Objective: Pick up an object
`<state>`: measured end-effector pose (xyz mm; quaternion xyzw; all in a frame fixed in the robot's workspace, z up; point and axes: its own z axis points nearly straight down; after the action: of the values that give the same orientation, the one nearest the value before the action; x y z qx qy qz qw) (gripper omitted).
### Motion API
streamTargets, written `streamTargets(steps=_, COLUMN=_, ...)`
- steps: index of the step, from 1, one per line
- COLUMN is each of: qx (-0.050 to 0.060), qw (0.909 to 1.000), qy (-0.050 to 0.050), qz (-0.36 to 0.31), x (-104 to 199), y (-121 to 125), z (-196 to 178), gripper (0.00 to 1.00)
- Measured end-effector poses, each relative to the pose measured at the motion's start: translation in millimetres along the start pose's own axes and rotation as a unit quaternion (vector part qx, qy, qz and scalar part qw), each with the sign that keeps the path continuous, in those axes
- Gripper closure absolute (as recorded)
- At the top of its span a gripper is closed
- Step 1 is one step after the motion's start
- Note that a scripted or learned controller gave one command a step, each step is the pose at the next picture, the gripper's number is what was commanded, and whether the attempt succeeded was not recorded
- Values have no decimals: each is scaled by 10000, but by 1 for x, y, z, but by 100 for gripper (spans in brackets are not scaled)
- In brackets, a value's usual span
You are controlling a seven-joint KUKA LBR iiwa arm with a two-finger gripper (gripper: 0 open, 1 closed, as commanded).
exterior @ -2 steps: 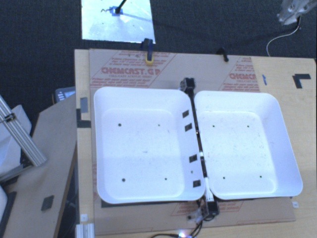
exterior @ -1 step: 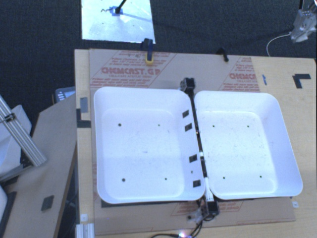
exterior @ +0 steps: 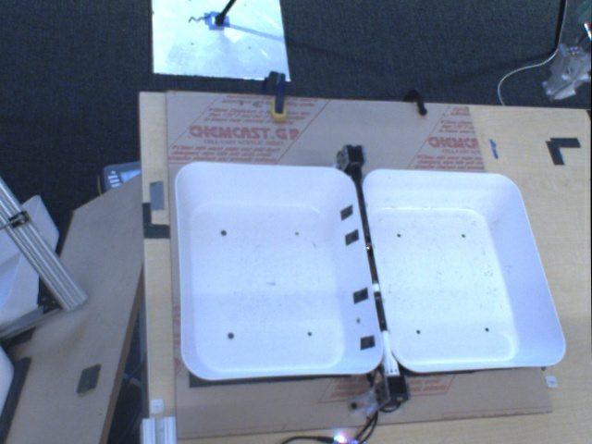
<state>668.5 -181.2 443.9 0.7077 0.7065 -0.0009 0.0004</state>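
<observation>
Bench (exterior: 560, 211) carries 2 shallow white bins touching side by side: the left bin (exterior: 268, 285) and the right bin (exterior: 453, 276), their floors showing small dark specks. 4 black clips (exterior: 351, 238) line their shared edge. Beneath lies a cardboard sheet (exterior: 388, 128) with red lettering. A yellow clamp (exterior: 277, 111) sits at its far edge, with a silver plate (exterior: 217, 26) beyond.

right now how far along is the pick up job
Nothing looks done yet. The left bin and the right bin sit side by side on the bench, and I can see no object in either to lift. Nothing is in hand. The whole pick is still left.
</observation>
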Motion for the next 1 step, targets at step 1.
streamTargets(steps=1, qx=67, qw=10000, qy=33, qz=-22, x=52, y=-53, z=195, gripper=100)
